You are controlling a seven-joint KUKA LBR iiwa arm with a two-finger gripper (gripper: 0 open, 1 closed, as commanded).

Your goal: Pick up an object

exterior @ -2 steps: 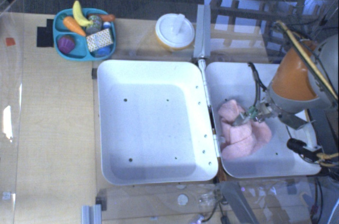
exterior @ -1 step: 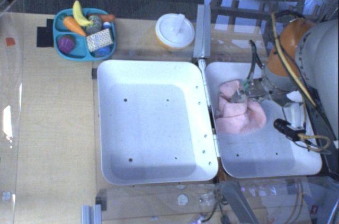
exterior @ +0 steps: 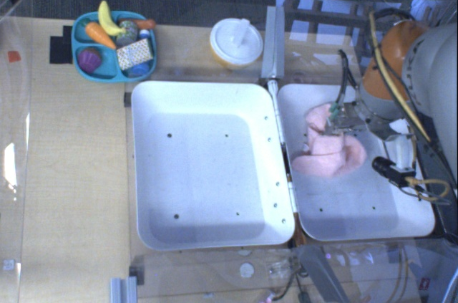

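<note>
A soft pink toy lies in the right bin, near its upper left part. My gripper is low over the toy's upper right side, with the grey arm and its orange band reaching in from the right. The gripper's tip touches or overlaps the pink toy, and the toy still rests on the bin floor.
The left bin lies beside the right one, with a raised divider between them. A blue tray of toy food and a white lidded cup stand on the bench behind the bins. Cables hang at the right.
</note>
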